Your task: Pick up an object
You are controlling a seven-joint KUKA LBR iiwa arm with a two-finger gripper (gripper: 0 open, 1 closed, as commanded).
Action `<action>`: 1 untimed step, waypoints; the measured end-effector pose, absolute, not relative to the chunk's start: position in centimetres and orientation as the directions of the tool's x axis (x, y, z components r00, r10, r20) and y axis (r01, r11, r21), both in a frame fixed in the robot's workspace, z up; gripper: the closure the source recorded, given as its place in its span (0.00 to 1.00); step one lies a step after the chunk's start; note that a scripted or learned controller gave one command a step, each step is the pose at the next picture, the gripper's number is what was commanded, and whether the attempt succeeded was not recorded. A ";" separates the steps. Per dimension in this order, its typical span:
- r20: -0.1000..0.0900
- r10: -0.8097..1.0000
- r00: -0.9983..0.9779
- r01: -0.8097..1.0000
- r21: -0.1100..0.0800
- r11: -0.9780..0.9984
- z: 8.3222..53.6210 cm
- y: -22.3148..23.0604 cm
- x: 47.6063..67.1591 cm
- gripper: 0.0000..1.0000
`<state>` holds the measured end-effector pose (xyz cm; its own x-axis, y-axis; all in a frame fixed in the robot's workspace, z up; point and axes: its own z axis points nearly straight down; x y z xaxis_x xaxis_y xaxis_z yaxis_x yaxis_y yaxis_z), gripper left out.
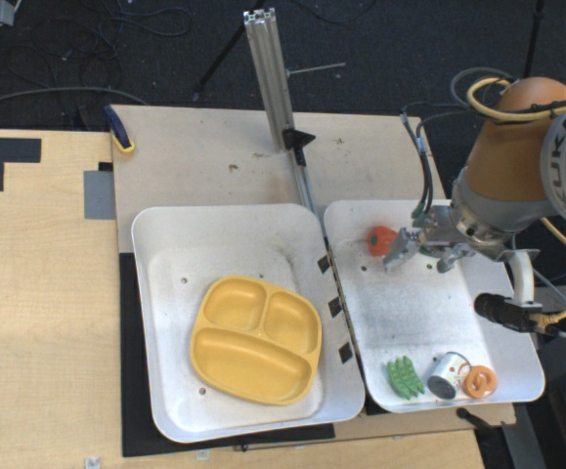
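The end effector (407, 246) hangs over the far part of the right bin (414, 311), reaching in from the right at the end of the grey arm (502, 198) with its orange band (517, 130). Whether it is spread or pressed together cannot be told from this slant, since the metal parts blur into one another; nothing can be made out inside its grip. Just to its left lies a small red-orange object (381, 239), resting on the bin floor near the far left corner, very close to the tip of the end effector, though contact cannot be made out.

At the near edge of the same bin sit three things in a row: a green ridged toy (404, 376), a small silver can (447, 375) lying on its side, and an orange ring-shaped piece (479, 382) touching the can.

The left bin (165, 262) holds a yellow divided plate (257, 338) with three compartments, lying flat near its middle. Both bins rest on the table (38, 291), with an aluminium post (270, 76) rising behind them.
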<state>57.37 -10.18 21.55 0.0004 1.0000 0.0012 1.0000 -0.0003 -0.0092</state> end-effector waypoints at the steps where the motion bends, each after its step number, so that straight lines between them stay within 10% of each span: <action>1: 0.001 1.000 0.001 1.000 -0.009 -0.001 16.1 -10.6 58.1 0.00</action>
